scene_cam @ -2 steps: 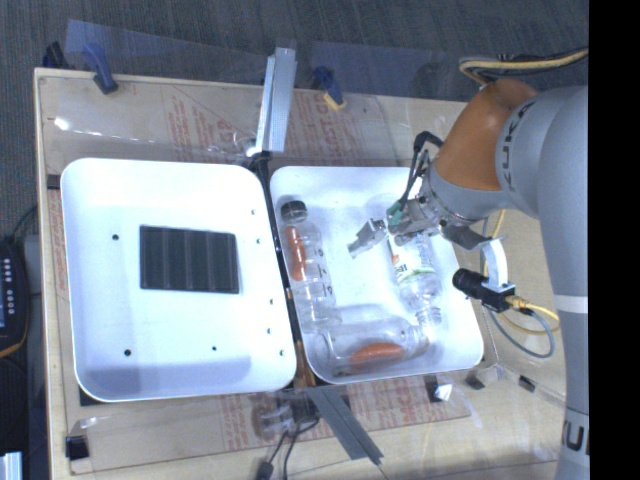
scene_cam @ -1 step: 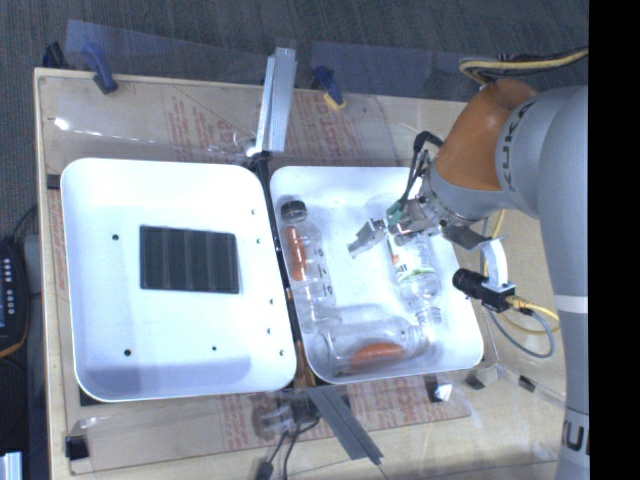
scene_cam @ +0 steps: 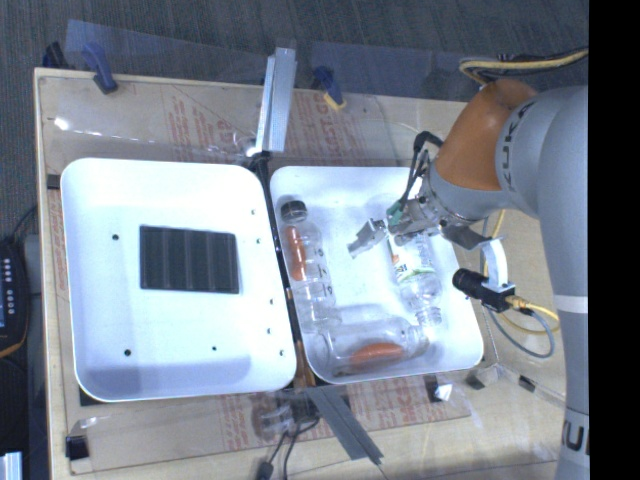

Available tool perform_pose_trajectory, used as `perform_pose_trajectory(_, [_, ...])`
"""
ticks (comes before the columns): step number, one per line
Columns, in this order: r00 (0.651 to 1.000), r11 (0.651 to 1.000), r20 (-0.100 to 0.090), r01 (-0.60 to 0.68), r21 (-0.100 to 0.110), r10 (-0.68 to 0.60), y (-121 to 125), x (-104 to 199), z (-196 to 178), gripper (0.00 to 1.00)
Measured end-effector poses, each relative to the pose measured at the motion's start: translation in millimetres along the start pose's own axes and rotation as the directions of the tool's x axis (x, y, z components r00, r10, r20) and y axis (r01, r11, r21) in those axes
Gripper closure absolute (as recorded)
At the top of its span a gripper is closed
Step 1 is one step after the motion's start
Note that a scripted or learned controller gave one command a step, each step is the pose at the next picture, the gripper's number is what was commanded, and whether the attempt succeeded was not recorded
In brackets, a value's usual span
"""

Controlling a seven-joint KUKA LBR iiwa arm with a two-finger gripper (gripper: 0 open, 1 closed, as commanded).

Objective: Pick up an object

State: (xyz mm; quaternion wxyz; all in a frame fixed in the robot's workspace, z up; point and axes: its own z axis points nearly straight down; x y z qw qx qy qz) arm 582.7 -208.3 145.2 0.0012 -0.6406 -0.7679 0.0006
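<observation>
The right white bin [scene_cam: 460, 343] holds three clear plastic bottles. One with a black cap [scene_cam: 293, 210] and an orange patch inside lies along the bin's left wall [scene_cam: 300, 258]. A second bottle [scene_cam: 372, 349], also with something orange inside, lies along the front wall. The third bottle [scene_cam: 417, 276], with a white label, lies lengthwise at the right side. My gripper [scene_cam: 369, 234] hangs over the upper middle of this bin, just above and left of the labelled bottle's top end. I see nothing held in it.
The left white bin [scene_cam: 100, 198] has a dark rectangular panel [scene_cam: 190, 259] in its floor. A metal divider bar [scene_cam: 275, 98] stands between the bins at the back. A black connector with a yellow cable [scene_cam: 490, 290] sticks out by the right bin's right rim.
</observation>
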Motion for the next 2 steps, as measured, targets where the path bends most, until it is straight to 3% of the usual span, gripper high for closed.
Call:
perform_pose_trajectory(1, [1.000, 1.000, 0.000, 0.004, 0.002, -0.004, 0.9, 1.0, -10.2, 1.00])
perform_pose_trajectory(2, [1.000, 1.000, 0.000, 0.003, 0.002, -0.003, 0.8, 0.9, -10.2, 0.00])
